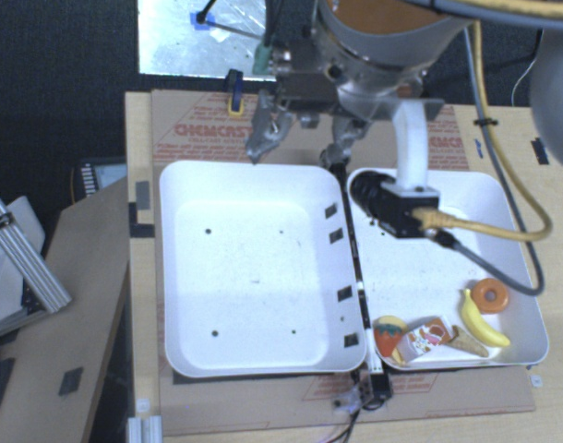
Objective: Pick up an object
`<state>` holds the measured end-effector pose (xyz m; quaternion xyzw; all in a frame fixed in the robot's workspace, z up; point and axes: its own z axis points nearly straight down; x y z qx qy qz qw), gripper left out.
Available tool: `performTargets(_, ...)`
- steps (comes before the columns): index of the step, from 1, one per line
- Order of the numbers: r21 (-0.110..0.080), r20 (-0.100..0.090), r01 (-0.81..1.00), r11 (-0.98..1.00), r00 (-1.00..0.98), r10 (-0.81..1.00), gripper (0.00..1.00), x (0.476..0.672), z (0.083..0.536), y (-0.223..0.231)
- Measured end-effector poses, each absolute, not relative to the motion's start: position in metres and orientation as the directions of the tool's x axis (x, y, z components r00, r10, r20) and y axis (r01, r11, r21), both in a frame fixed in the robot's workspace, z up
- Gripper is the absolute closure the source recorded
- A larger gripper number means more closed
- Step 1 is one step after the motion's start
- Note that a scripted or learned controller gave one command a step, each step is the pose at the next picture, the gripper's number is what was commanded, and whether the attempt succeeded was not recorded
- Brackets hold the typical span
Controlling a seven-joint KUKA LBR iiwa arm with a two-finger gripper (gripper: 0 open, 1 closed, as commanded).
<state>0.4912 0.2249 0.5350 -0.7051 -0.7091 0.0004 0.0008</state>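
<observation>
My gripper (300, 146) hangs over the back rim of the left bin (185, 178), close to the divider between the bins. Its two fingers (262, 137) are spread wide apart with nothing between them, so it is open. The objects lie far from it, in the front corner of the right bin (503, 197): a yellow banana (483, 320), an orange ring-shaped piece (490, 294), a red-orange round fruit (389, 334), a small red and white packet (424, 336) and a tan cone (469, 343).
A black box (392, 207) on a white post, with a yellow cable (485, 232) leading off it, hangs over the back left of the right bin. The arm's wide body (392, 17) covers the top middle of the view. Cardboard (208, 123) lies under both bins.
</observation>
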Motion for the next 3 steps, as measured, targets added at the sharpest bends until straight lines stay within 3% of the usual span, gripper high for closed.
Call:
performTargets(1,-0.002,-0.001,1.000,0.006,-0.006,1.000,0.00,0.486,0.490,0.234)
performTargets(2,0.007,0.003,1.000,0.001,-0.001,1.000,0.00,0.520,0.538,0.234)
performTargets(3,0.003,-0.001,1.000,-0.009,0.009,1.000,0.00,0.486,0.536,0.128)
